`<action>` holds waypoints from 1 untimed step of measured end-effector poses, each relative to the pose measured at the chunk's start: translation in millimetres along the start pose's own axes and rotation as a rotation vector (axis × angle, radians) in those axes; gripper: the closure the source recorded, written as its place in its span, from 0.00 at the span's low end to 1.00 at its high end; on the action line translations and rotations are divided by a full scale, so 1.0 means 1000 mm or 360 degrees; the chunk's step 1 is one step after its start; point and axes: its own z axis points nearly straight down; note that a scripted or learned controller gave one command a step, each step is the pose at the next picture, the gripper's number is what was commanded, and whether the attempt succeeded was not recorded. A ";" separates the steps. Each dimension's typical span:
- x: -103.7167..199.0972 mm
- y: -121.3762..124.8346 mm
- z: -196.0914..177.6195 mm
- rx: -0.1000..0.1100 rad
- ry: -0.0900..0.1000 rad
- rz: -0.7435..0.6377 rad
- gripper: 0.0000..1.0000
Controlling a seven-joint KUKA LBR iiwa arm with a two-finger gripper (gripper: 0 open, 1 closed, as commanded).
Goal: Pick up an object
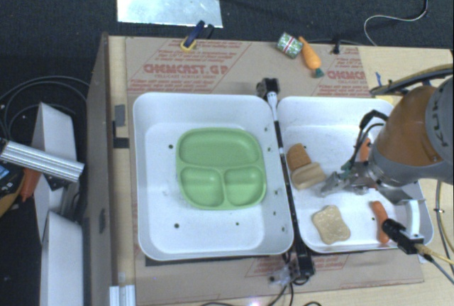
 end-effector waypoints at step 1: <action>-0.071 0.045 -0.146 -0.0007 -0.0004 0.0001 0.00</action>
